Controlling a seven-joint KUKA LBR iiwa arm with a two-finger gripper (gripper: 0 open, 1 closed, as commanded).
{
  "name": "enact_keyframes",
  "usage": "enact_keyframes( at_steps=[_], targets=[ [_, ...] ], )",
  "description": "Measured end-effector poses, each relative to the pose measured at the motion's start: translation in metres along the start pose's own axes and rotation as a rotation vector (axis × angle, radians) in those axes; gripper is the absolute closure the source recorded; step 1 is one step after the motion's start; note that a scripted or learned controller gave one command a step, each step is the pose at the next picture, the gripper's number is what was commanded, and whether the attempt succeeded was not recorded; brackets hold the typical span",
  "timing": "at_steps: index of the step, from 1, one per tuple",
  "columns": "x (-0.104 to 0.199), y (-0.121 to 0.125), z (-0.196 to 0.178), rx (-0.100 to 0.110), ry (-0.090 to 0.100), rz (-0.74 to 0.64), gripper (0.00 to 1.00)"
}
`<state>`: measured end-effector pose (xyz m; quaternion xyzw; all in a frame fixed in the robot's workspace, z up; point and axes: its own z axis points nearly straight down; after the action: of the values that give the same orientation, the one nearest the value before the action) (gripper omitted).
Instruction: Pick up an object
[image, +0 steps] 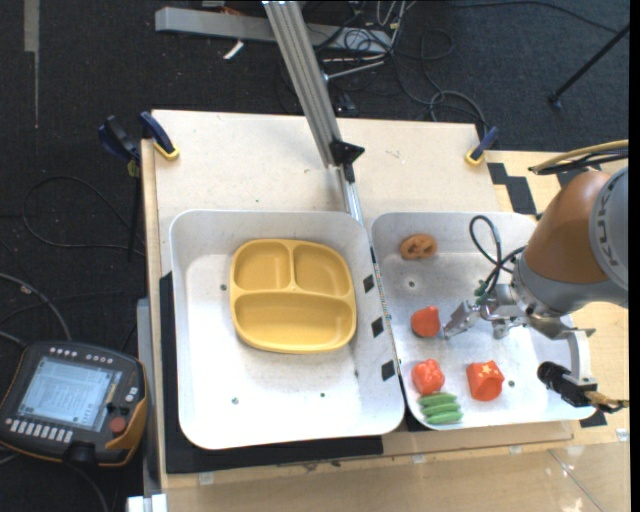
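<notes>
1. The red toy (426, 321) nearest the gripper (470, 317) lies in the right bin (520, 228), a bit right of the middle of the frame. It sits just to the left of the gripper's tips, not touching them as far as I can see.
2. It looks like small play food. I think it is light, hard and a bit smooth, so it could slip or roll away if it gets pushed from one side.
3. A good place to grab is across its middle, with one finger on each side.
4. More toys lie in the same bin: a brown one (418, 246) higher up, two red ones (428, 376) (485, 380) lower down, and a green one (440, 407) near the bottom rim.
5. The arm (580, 250) comes in from the right edge and bends down low into the bin. Its wrist leans to the left.
6. The gripper looks a little open and has nothing in it.
7. The yellow tray (294, 296) sits in the left bin (200, 330).
</notes>
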<state>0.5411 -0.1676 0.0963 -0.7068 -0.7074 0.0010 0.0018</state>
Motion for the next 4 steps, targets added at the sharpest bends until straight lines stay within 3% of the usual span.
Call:
enact_keyframes(
  at_steps=[1, 2, 4],
  targets=[
    [0.0, 0.001, 0.0, -0.004, -0.001, 0.001, 0.0],
    [0.0, 0.001, -0.01, -0.006, -0.002, 0.001, 1.0],
    [0.009, 0.013, -0.104, -0.01, -0.003, -0.003, 1.0]
  ],
)
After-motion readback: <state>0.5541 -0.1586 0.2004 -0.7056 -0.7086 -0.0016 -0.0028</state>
